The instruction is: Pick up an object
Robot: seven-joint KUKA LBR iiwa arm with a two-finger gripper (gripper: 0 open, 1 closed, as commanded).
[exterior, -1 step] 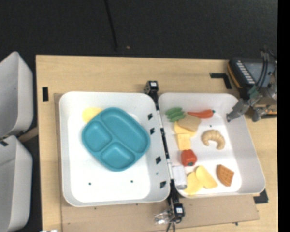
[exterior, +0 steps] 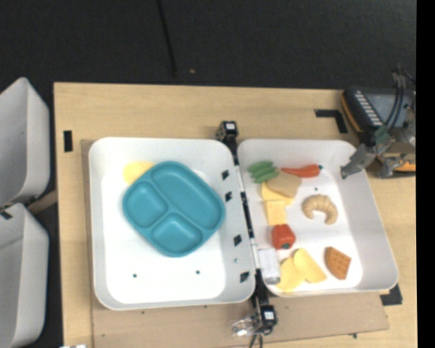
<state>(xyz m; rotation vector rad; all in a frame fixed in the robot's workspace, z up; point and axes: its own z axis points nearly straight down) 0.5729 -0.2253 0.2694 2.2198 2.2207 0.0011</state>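
Over at the right edge of the bench point(exterior: 203, 111) the gripper point(exterior: 354, 164) sits just past the far right corner of the right bin point(exterior: 370, 223), with grey finger tips poking toward the rim. Can't tell how it's set — too small and cluttered there to judge — and nothing shows between its tips.

Right bin has all the toy food. Along the far side there's a green leafy piece point(exterior: 262, 170) and, just right of it, a red chili pepper point(exterior: 302, 170). Below those, a tan wedge point(exterior: 283, 188) touching a yellow cheese slice point(exterior: 275, 211). A croissant point(exterior: 320, 207) lies toward the middle right, apart from the rest. Nearer the camera: a red pepper chunk point(exterior: 282, 235), then a pile of yellow pieces point(exterior: 299, 270) by the near left corner, with a white cylinder point(exterior: 269, 265) against the bin's left wall. An orange waffle-looking biscuit point(exterior: 337, 262) is just right of the yellow pile.

Left bin point(exterior: 109, 267) holds a teal divided plate point(exterior: 173, 207) — tilted a bit, three compartments — and a yellow object point(exterior: 135, 170) peeking out from behind its far left edge, touching it.
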